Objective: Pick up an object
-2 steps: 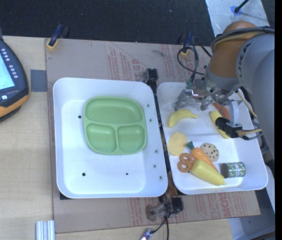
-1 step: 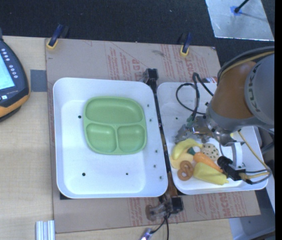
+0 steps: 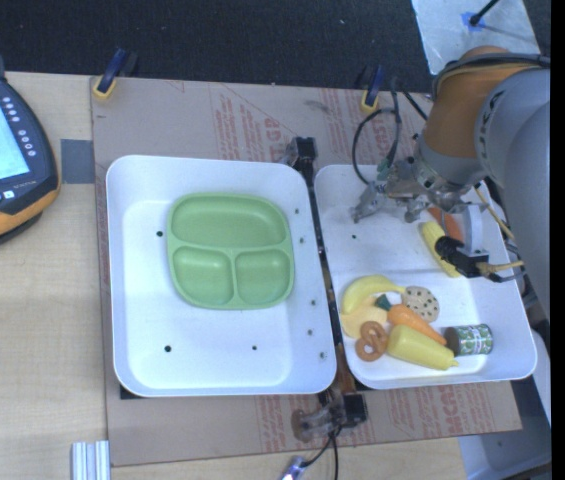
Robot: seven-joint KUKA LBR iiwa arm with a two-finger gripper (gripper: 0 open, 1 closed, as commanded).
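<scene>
A grey KUKA arm with an orange band reaches in from the right and holds its gripper [image 3: 387, 203] low over the far end of the right bin [image 3: 334, 268], above bare white floor; whether anything sits between its metal parts cannot be told from this slanted overhead view, and nothing shows there

The objects it might pick up lie well apart from it, clustered at the near end of the same bin: a yellow banana [image 3: 370, 290], a speckled cookie [image 3: 420, 300], an orange carrot [image 3: 412, 317], a small brown pretzel ring [image 3: 370, 345], a yellow corn cob [image 3: 420, 348] and a green-labelled can [image 3: 470, 340] on its side. A further yellow-and-orange piece [image 3: 442, 246] rests against the right wall, partly under the wrist cabling

The left bin [image 3: 132, 268] holds a green divided plate [image 3: 230, 249], its three compartments bare

The risk from here, as a judgement: a descent at the present spot would likely close on nothing, since the toys sit nearer the camera. Should the arm shift to the cluster, the pieces touch and overlap, so a grasp could nudge neighbours aside or slip off the rounded banana or can
</scene>
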